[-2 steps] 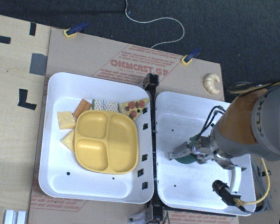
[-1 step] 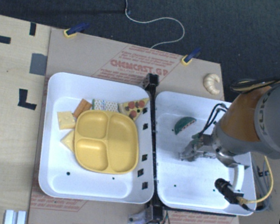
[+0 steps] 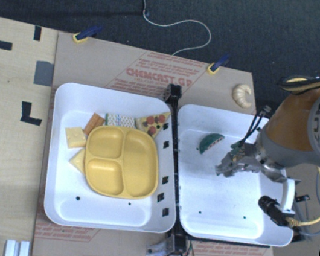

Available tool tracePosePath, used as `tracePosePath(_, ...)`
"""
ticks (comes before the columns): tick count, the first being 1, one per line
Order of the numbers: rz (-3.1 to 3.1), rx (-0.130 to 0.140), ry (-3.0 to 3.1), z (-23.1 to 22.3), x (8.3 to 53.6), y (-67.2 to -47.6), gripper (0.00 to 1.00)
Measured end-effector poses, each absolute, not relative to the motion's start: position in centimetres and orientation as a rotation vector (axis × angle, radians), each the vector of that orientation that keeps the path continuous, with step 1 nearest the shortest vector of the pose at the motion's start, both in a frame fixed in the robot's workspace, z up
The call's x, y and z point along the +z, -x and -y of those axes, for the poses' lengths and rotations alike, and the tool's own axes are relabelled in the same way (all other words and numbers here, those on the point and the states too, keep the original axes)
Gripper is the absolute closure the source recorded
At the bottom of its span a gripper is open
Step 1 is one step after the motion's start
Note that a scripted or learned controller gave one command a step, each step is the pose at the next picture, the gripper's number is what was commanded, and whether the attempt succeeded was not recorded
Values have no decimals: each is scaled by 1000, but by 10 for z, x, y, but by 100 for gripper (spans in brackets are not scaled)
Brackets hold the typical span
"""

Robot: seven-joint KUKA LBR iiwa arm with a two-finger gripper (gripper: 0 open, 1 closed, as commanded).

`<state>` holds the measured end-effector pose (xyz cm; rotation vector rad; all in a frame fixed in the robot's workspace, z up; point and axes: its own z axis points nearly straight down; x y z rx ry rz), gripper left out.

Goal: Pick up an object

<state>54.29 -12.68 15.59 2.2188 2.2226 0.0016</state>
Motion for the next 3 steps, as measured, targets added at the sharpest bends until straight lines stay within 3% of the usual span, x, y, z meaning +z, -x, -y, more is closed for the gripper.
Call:
tracePosePath(1,-2221,3,-2218,126,210,-534,100)
tracePosePath(2,-2223,0,-2220,125,225,-534,100)
tracePosePath(3,-2230,0,-2215,75,221,-559,100)
